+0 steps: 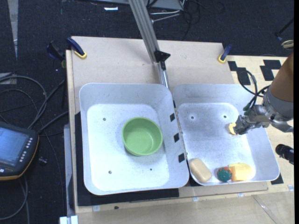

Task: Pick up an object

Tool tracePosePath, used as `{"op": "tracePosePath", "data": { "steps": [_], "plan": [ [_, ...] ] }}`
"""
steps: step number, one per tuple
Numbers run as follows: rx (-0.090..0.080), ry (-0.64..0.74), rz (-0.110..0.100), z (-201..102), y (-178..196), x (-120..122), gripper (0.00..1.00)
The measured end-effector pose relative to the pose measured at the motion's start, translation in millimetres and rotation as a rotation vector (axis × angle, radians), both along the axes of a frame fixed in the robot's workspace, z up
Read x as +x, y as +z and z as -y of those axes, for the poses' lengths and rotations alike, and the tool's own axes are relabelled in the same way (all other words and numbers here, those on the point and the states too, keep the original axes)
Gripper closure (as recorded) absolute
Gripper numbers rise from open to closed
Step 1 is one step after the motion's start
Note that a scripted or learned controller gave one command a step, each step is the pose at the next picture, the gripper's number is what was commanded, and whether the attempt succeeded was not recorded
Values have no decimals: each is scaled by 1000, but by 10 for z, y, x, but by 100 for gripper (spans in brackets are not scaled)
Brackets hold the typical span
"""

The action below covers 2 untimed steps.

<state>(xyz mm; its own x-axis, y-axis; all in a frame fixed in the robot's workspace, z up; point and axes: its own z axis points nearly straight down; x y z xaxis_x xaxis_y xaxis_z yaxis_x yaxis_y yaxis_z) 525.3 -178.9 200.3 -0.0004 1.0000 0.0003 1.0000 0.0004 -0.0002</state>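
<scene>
My gripper (239,126) is low over the right bin (210,111), near its right side, reaching in from the right. A small yellow object (231,128) lies right at the gripper's left tip, touching or nearly touching it. I cannot tell whether it is gripped. At the bin's front edge lie a tan oval object (200,170), a small teal and red object (224,174) and a yellow block (241,171), side by side. A green bowl (142,136) sits upright in the middle of the left bin (98,125).
The two bins meet at a raised divider (176,125). A slanted metal pole (145,24) rises from behind the bins. Clamps (77,48) hold the board's back corners. A pendant (14,150) lies off the bench at left.
</scene>
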Motion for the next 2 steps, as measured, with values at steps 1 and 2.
{"op": "tracePosePath", "data": {
  "steps": [1,2],
  "plan": [
    [0,0,0,0,0,0,0],
    [1,0,-3,-22,-433,42,0]
  ]
}}
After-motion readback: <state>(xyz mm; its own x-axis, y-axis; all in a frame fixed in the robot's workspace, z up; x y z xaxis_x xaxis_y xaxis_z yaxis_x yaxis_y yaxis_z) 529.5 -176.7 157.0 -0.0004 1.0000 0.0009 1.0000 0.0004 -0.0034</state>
